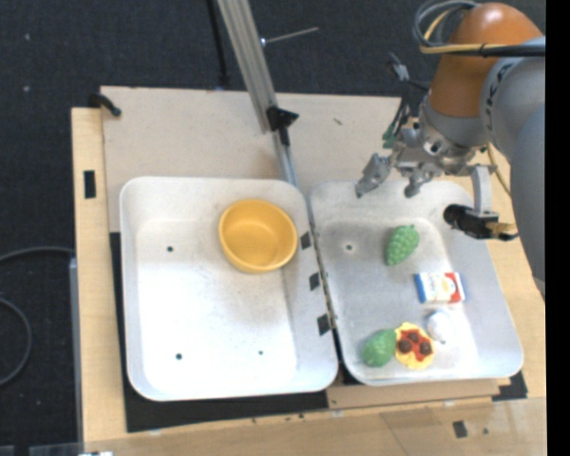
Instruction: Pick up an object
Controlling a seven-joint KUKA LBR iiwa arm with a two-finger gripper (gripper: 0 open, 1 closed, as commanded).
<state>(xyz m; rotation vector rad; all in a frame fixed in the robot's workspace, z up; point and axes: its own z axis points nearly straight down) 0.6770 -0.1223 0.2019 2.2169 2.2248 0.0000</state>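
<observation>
Lowest in the view, at the front of the right bin (pixel 475 345), sit a small rounded green lump (pixel 379 348) and, touching its right side, a flat yellow piece with red and dark spots (pixel 414 345). Just behind the yellow piece lies a pale, smooth roundish thing (pixel 438 324), and behind that a little box (pixel 439 287) in white, blue and red, its long axis running left to right across the bin. Farther back from the box is a knobbly green cluster (pixel 402 243), like a bunch of grapes, its long axis tilted toward the back right. Both bins are shallow, white and faintly speckled. In the left bin (pixel 161 293) a round, smooth yellow bowl (pixel 257 235) stands upright near the back. Beyond the grape cluster, over the right bin's back rim, hangs the gripper (pixel 391 177), its two grey fingers spread apart with nothing between them.
</observation>
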